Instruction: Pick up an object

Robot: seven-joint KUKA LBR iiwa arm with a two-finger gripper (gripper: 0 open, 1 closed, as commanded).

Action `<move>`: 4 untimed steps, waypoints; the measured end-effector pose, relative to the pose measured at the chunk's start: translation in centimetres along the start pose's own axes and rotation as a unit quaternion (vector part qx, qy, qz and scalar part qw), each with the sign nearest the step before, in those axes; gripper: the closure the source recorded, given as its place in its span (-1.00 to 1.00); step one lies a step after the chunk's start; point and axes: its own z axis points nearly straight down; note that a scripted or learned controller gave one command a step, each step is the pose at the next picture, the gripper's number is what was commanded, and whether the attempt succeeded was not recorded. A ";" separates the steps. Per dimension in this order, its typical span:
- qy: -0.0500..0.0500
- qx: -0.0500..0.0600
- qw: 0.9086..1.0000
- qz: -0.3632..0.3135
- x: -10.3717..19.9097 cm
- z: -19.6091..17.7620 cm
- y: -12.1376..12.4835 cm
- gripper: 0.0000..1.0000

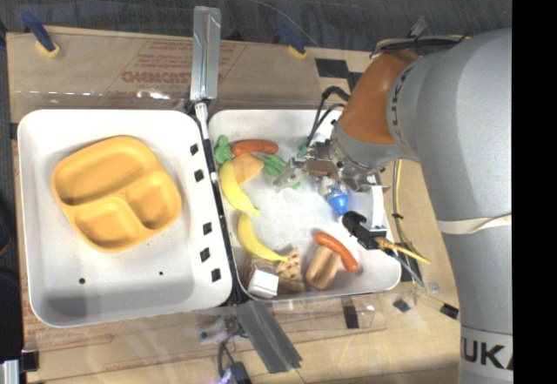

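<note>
Banana (233,186) lies lengthwise down the right bin's (287,123) left side.

Grey arm (457,138) w/ orange band (370,104), black cables.

Yellow tray (116,191), white bins (35,225)

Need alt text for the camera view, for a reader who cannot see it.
The grey arm's gripper hangs over the right bin, which holds toy food: two bananas, two sausages and bread pieces. The left bin holds a yellow divided tray.
</note>
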 end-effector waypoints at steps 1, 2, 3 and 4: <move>0.006 0.014 0.999 0.034 -0.9 0.4 6.8 -1.00; 0.006 0.005 0.999 0.047 -0.8 0.4 6.1 -1.00; 0.000 -0.003 0.992 0.126 -2.7 -5.3 7.4 -1.00; -0.001 -0.020 0.996 0.082 -3.3 -0.9 2.9 -1.00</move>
